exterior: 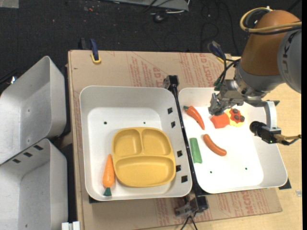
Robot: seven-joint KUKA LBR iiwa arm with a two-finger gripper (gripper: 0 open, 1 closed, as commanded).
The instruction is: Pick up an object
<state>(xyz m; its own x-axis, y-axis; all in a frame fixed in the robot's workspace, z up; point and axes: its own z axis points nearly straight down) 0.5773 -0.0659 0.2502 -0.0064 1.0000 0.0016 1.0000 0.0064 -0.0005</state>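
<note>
In the camera view, the gripper [218, 105] hung low over the right bin [249, 176], the orange block [220, 121] just below it. Its grip could not be told. Judged mid-approach; next, a descent onto the block.

Two bins sit side by side on the bench. In the left bin [91, 143] a divided plate [143, 156] lies toward the front edge, and a toy carrot [109, 172] lies just beside its left side, near the front left corner. In the right bin [249, 176] a chili pepper [195, 116] lies near the left wall, a stick-shaped piece [195, 150] in front of it, a sausage [214, 144] toward the middle, and a small block [220, 121] with another small toy [236, 116] to its right near the back edge, under the gripper [219, 104].
</note>
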